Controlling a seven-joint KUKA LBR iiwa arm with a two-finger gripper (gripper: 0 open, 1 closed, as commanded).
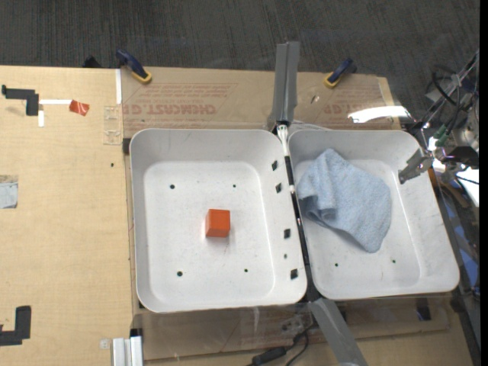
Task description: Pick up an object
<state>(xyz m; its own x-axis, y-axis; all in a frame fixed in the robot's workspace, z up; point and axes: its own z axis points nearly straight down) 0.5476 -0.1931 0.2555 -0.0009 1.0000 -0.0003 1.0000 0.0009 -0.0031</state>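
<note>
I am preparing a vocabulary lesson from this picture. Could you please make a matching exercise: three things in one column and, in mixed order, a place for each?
Things:
1. orange block
2. blue towel
3. gripper

Places:
A. crumpled in the right bin
B. at the right bin's upper right rim
C. near the middle of the left bin

Pairs: 1-C, 2-A, 3-B

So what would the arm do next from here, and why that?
Probably swing left and down over the crumpled light blue cloth in the right white bin. The gripper sits at that bin's far right rim, beside the cloth; the small orange cube lies farther off in the left white bin.
</note>
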